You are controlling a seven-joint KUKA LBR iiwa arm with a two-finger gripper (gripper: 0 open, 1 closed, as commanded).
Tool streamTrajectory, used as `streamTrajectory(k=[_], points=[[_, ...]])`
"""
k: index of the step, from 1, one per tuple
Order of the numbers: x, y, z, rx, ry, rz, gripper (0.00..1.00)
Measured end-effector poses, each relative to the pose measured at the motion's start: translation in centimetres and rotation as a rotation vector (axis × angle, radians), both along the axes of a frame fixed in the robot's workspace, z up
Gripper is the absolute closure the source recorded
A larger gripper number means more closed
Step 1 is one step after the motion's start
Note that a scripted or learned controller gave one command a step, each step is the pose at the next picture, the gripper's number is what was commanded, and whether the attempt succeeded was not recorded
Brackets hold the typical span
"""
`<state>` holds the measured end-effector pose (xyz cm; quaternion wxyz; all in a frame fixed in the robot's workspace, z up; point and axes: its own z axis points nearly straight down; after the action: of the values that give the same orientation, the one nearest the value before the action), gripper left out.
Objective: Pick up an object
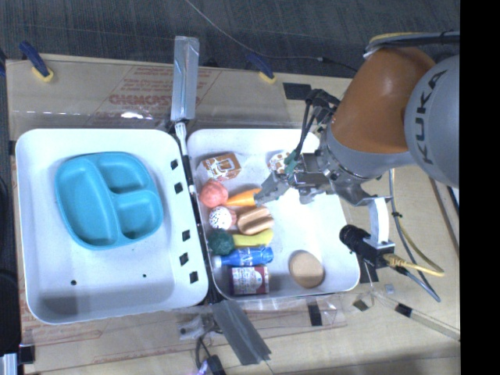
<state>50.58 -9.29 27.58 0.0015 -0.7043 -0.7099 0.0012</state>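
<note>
closely packed toys crowd the tool.

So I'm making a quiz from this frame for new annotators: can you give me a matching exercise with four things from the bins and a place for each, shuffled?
Things:
1. blue divided plate
2. can
3. round bun
4. carrot

Places:
A. front edge of the right bin, left of the bun
B. left bin
C. right bin, just left of the gripper
D. right bin's front right corner area

Pairs: 1-B, 2-A, 3-D, 4-C
</note>
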Motion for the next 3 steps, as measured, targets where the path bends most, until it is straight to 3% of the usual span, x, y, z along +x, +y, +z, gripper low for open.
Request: streamTrajectory(k=[1,2,3], points=[[-3.0,1.2,-6.4,0.001,0.003,0.126,0.0],[1.9,4.7,-8.5,0.0,-0.001,0.258,0.0],[2.0,-0.6,-15.3,0.001,0.004,0.311,0.0]])
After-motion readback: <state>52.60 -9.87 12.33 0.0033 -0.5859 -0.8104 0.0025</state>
